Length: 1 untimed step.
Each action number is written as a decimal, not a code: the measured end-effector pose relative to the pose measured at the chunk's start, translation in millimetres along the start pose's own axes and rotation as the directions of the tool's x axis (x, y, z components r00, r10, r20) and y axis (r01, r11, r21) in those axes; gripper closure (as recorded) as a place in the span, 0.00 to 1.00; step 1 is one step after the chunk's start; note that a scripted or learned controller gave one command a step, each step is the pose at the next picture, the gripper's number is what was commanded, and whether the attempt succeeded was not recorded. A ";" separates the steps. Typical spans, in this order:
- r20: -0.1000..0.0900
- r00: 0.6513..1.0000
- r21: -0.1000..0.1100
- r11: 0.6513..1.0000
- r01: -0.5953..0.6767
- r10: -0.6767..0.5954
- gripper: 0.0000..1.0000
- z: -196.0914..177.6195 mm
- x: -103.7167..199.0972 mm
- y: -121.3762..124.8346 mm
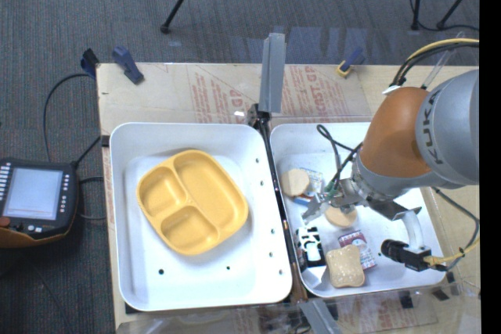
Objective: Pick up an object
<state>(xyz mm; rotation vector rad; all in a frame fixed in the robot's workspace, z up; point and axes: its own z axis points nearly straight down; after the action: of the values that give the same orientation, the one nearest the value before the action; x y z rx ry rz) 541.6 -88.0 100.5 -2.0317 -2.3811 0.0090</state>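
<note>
arm (427, 133): we read "KUKA" on its side | jaws (335, 199): we cannot tell their state, low in right bin (391, 137) | round biscuit (341, 216): just below them | surface (211, 94): red print unreadable

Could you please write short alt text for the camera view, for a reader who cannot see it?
A grey and orange robot arm reaches from the right into the right bin, its gripper low among small food items, including a slice of bread and a round biscuit. The left bin holds a yellow divided tray.
</note>
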 end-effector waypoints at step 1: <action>-0.002 1.000 0.004 1.000 -0.010 0.010 1.00 -6.1 -3.9 -0.6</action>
<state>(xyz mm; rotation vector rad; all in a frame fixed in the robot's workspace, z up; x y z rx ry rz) 541.8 -92.0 106.6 -2.0414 -2.3674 0.0127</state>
